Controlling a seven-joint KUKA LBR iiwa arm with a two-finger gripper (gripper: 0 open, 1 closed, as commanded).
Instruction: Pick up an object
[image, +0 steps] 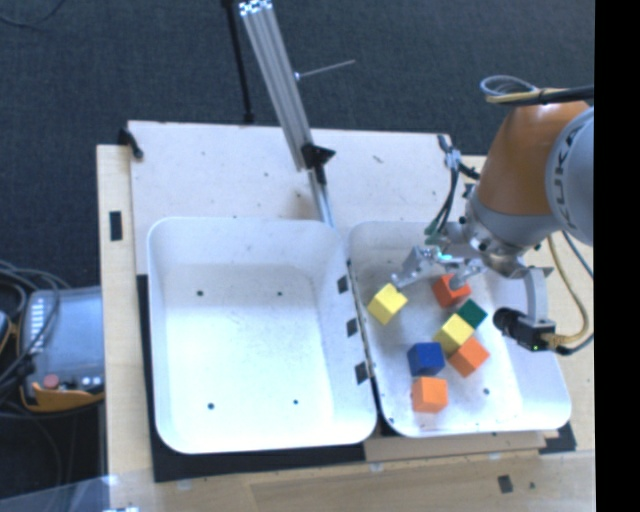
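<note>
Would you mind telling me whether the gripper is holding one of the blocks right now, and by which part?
It cannot be told. The gripper sits low in the right bin, right over a red block, but the view does not show the block between its fingers.

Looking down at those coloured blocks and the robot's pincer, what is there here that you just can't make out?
- Pincer, camera view: its tips are too small and cluttered to tell open from shut.
- Red block: partly covered by the pincer, so contact can't be judged.
- Green block: mostly hidden behind the yellow block.
- Right bin: its far corner lies under the arm.
</note>
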